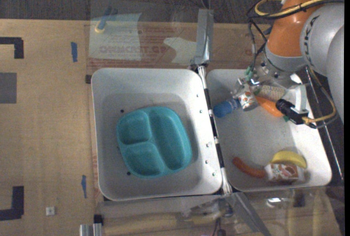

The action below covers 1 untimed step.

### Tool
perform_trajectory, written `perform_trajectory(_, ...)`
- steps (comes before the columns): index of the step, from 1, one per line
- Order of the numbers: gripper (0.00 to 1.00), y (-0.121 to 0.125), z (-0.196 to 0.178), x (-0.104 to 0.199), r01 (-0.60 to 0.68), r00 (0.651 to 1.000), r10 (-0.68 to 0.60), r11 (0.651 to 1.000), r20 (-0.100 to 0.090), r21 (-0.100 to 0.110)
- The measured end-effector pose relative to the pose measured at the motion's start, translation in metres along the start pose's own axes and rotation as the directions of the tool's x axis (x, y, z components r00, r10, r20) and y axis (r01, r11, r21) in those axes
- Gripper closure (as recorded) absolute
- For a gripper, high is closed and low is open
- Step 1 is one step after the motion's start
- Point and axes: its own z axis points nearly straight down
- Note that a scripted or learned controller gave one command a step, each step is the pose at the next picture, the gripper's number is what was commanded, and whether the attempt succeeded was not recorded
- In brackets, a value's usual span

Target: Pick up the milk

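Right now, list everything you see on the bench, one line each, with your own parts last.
Bins: two, white, side by side on the bench, left bin and right bin.
Divided plate: one, teal, in the middle of the left bin.
Milk carton: one, white with reddish print, near the right bin's front right corner.
Banana: one, yellow, just behind the milk carton.
Sausage: one, red-orange, lying left of the milk carton.
Carrot: one, orange, at the back of the right bin.
Small bottle: one, blue cap, lying at the right bin's back left.
Tape marks: several, blue, on the bench.
Arm: one, grey with orange band, over the right bin.
Pincer: one, above the small bottle.
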Motion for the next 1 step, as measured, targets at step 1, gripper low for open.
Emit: perform_trajectory(1,1.0,-0.0122,-0.0859,-0.0665,0.028,1.0,-0.028,1.0,-0.002,0.004)
